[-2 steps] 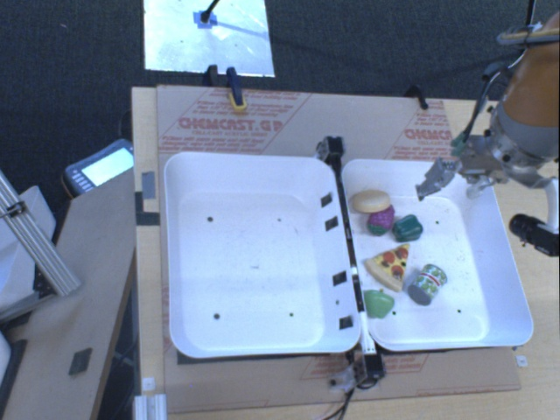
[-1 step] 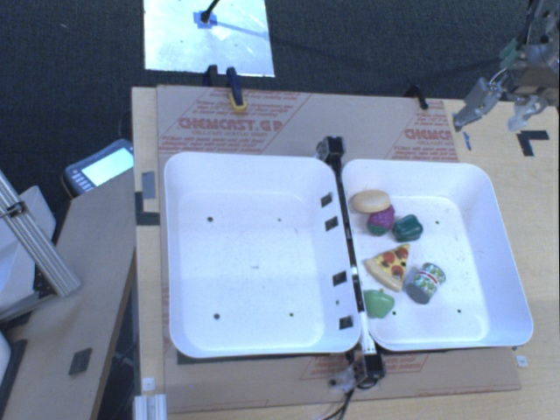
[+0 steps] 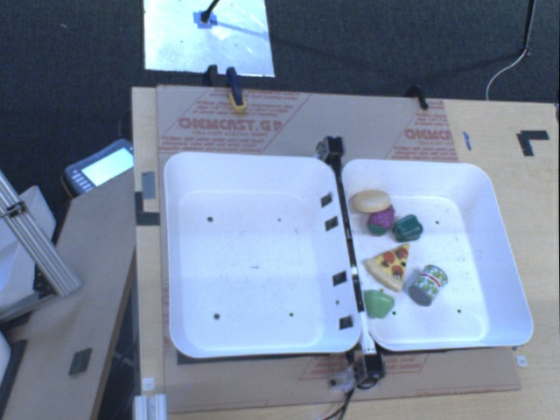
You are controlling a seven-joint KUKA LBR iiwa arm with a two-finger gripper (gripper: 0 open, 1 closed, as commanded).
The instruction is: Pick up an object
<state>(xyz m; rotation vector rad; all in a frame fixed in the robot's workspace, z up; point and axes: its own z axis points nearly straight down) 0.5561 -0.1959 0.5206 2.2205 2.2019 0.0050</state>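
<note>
Two shallow white bins sit side by side on the counter (image 3: 490,121), their inner walls touching along a dark seam. The left bin (image 3: 249,252) shows a bare floor with a few small dark dots. The right bin (image 3: 472,261) holds six small toy foods, all gathered in its left half near the shared wall.

Farthest back lies a tan bun (image 3: 370,201). Just in front of it and touching it is a purple piece (image 3: 380,220), perhaps a grape cluster, though it is too small to tell. A dark green piece (image 3: 408,227) sits beside the purple one on its right. Nearer the camera, a pizza slice (image 3: 390,266) lies flat with its point toward the shared wall. A small can (image 3: 427,284) with a green and red label lies tilted just right of the slice. A bright green piece (image 3: 379,303) rests against the shared wall, just in front of the slice.

Whether the jaws are open or closed cannot be told.
</note>
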